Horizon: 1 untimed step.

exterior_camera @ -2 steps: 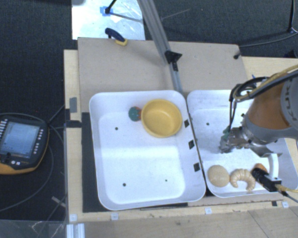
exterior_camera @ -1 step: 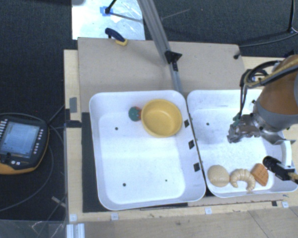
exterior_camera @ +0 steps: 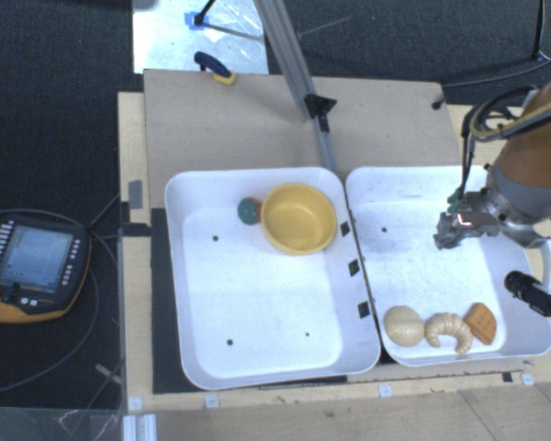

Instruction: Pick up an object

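We had the gripper (exterior_camera: 448, 232), open/closed state unclear, over the right bin (exterior_camera: 413, 186), croissant (exterior_camera: 448, 330) nearest, below it toward the front wall.

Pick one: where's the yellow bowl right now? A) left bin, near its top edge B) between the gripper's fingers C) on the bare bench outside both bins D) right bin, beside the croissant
A. The yellow bowl sits in the left bin near its top edge, with a small dark green ball beside it; the gripper is over the right bin, well away from the bowl.
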Motion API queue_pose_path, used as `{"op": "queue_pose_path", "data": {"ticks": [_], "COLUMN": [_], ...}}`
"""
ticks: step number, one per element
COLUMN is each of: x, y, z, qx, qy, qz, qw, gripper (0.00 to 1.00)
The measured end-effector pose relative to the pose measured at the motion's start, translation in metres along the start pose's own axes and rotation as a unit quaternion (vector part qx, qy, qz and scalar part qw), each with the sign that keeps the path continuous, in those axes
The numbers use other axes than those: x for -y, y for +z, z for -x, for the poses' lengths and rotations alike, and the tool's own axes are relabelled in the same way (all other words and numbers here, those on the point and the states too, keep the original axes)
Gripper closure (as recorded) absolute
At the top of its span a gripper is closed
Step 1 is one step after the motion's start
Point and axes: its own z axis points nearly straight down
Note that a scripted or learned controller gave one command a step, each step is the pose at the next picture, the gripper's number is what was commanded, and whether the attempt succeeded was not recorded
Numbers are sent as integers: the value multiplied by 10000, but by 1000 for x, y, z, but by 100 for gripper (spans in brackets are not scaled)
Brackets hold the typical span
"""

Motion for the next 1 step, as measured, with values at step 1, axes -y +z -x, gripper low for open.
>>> {"op": "queue_pose_path", "data": {"ticks": [1], "x": [-3], "y": [-62], "z": [4], "qx": [0], "qy": [-1], "qz": [5], "qw": [10000], "gripper": [100]}}
